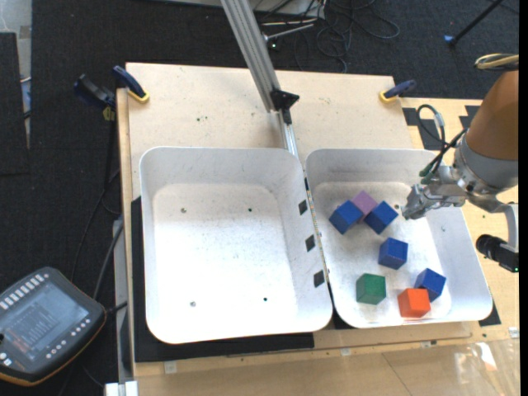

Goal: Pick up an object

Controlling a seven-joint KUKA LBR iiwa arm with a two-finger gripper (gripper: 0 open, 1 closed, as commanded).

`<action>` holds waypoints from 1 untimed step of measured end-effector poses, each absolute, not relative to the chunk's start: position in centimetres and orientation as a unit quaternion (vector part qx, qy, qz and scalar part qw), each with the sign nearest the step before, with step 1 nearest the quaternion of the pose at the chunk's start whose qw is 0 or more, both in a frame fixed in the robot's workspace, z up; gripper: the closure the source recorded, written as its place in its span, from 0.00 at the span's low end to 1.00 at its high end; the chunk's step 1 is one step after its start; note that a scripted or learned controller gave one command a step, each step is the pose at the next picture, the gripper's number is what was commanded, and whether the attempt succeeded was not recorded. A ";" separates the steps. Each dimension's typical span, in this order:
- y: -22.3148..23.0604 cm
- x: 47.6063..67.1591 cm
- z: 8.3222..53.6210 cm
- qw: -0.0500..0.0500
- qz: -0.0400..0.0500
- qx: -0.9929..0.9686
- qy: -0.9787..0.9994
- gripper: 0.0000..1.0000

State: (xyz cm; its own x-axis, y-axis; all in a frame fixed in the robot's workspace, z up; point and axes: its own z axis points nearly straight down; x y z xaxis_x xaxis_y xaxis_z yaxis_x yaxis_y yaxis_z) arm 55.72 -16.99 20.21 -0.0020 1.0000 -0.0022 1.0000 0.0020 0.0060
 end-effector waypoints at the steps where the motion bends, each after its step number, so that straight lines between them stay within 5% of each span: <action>1: -16.4 55.2 25.1 0.003 0.002 0.706 0.708 1.00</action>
State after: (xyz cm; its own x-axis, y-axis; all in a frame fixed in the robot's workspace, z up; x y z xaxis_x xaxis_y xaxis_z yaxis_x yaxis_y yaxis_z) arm 55.15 -16.40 25.14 -0.0032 1.0000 -0.0023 1.0000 0.0032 0.0070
